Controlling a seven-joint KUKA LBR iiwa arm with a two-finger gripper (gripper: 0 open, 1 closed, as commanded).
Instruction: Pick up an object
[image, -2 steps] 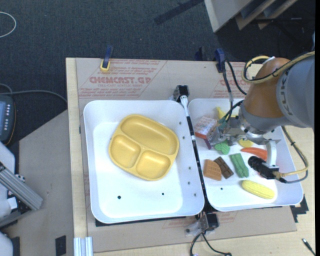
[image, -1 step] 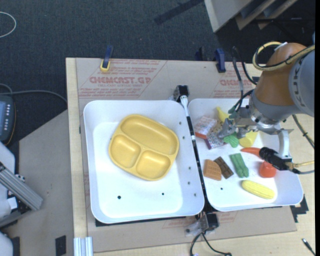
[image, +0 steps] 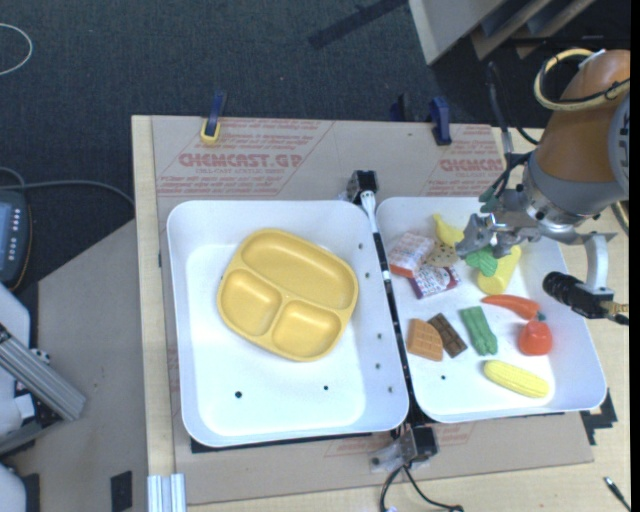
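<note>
Claw (image: 484, 240) hung low over the far part of the right bin (image: 585, 385); I could not tell how it was set or whether it held anything. Under it I saw a green toy (image: 487, 265) beside a yellow one (image: 446, 231). Tomato (image: 535, 338), corn (image: 516, 378) and chili (image: 510, 304) lay nearer. Left bin (image: 200, 400) held a yellow tray (image: 288, 293).

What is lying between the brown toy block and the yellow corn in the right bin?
In the camera view, a green toy vegetable lies between the brown block and the corn.
</note>
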